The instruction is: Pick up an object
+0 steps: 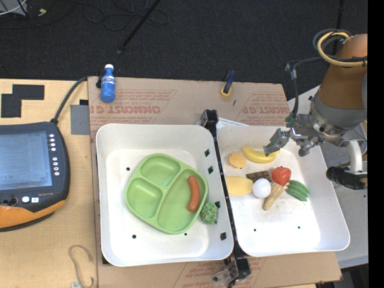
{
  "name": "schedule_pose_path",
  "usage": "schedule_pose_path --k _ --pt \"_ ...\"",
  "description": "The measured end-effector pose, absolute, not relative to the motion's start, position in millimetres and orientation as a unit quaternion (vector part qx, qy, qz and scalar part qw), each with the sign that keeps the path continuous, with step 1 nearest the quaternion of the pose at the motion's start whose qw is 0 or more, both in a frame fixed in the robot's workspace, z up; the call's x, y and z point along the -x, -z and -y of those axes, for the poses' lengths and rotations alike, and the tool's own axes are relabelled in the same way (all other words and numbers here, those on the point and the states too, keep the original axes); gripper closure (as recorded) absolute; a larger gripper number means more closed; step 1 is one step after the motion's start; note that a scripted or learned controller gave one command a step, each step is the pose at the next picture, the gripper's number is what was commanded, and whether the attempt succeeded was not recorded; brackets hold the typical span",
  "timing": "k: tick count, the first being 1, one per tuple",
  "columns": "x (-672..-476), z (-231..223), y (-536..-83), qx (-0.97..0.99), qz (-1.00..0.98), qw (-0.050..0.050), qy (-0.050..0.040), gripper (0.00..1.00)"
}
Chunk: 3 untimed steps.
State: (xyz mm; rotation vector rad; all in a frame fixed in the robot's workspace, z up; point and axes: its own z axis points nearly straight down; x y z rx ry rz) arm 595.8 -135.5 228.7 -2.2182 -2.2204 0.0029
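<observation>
The right bin (324, 233) holds several toy foods: a yellow banana (258, 155), an orange slice (237, 159), a pale yellow lump (239, 186), a white ball (261, 188), a red tomato (281, 175), an ice-cream cone (272, 197), a green pepper (297, 189) and a small brown piece (258, 175). My gripper (291, 144) hangs over the bin's far side, just right of and above the banana. Its fingers are spread open with nothing between them; the left finger (276, 141) sits near the banana's right end.
The left bin (114, 161) carries a green divided plate (157, 188) with a red sausage (193, 192) on it and a broccoli piece (209, 212) beside it. A blue bottle (107, 84), a yellow-handled tool (227, 84) and a tablet (30, 164) lie outside the bins.
</observation>
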Motion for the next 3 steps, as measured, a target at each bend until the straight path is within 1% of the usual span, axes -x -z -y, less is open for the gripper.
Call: schedule_pose_path --k 1,2,3 --pt "-600.7 127.6 -174.6 0.707 0.707 0.004 -0.0022 0.0" --pt "-608.2 129.9 -123.7 0.706 0.708 0.003 -0.0024 0.0" --pt "-607.9 126.7 -85.2 0.707 0.708 0.003 -0.0015 0.0"
